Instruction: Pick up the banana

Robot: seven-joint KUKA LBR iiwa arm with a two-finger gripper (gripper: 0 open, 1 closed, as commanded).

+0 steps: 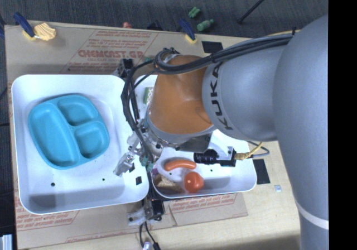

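My gripper (127, 162) hangs low over the divider between the two bins, at the near right corner of the left bin (33, 198). The grey arm and its orange band (175, 98) cover most of the right bin (245, 179). In the visible near strip of that bin lie an orange-red elongated piece (179, 163), a red round fruit (193, 182) and a brownish item (169, 186). A pale cream shape (169, 175) sits among them; I cannot tell what it is. These items are just to the right of my gripper.
A blue divided plate (68, 129) lies in the left bin, left of my gripper. Black cables (129, 98) loop from the wrist over the divider. Clamps and small green objects (201, 20) lie at the bench's far edge.
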